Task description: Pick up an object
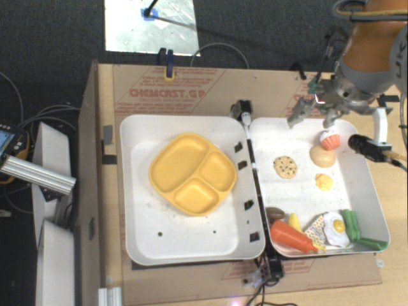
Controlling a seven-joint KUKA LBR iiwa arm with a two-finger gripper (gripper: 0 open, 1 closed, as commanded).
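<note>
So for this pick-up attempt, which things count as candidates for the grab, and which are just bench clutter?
Job:
gripper above the right bin
cupcake
cookie
carrot
fried egg
green bean

Lying about:
yellow divided plate in the left bin
blue clamp

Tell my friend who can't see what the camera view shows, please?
A grey and orange robot arm's gripper hangs above the back of the right white bin, which has toy food: a cookie, a cupcake, a carrot and a fried egg. The left white bin has a yellow divided plate.
</note>
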